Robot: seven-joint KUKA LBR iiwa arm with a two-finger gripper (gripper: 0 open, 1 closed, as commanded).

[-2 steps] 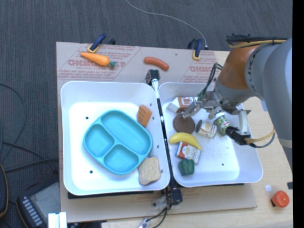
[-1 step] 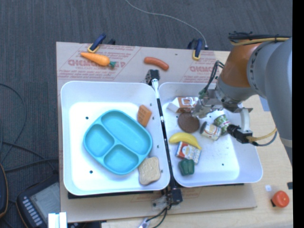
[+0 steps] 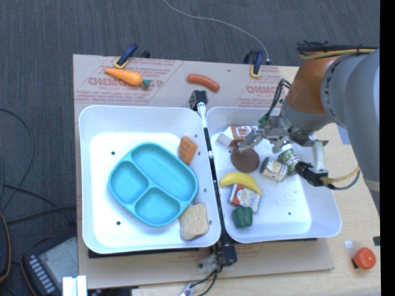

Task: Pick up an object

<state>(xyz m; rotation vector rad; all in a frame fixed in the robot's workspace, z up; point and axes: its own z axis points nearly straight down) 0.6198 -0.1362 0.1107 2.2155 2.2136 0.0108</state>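
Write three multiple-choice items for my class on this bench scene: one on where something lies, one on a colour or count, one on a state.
1. Where does the blue divided plate lie?
A. in the left bin
B. in the right bin
C. on the cardboard behind the bins

2. What colour is the pepper near the front of the right bin?
A. red
B. green
C. yellow

3. How does the toy carrot lie?
A. upright in the left bin
B. flat on the cardboard behind the bins
C. on the blue plate

Answers:
1 A: the plate rests inside the left bin, beside the slice of bread.
2 B: it is green, just in front of the yellow banana.
3 B: it lies flat on the cardboard, outside both bins, left of the sausage.
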